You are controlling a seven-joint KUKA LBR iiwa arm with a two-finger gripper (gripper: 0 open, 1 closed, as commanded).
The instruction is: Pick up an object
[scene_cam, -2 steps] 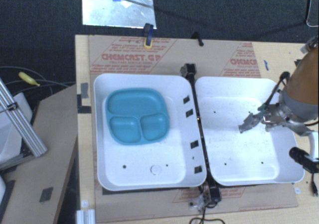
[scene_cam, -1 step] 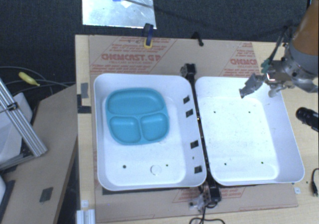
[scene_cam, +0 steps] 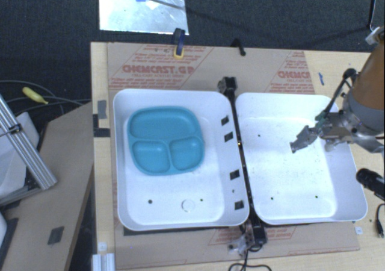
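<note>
Arm enters from the right; gripper (scene_cam: pixel 301 141) sits over the right bin (scene_cam: pixel 283 203), upper-right area, pointing left toward bin centre. Fingers approx. narrow gap, nothing visible between them; exact opening hard to tell at this res.

Task object: blue divided tray (scene_cam: pixel 165 139), three compartments, lies flat in the left bin (scene_cam: pixel 180 212), upper-left portion, well apart from gripper. A small clear ring-like mark (scene_cam: pixel 188 205) sits near the left bin's front edge.

Both bins rest side by side on a cardboard sheet (scene_cam: pixel 198 65) w/ red print, on the bench (scene_cam: pixel 72 143).
</note>
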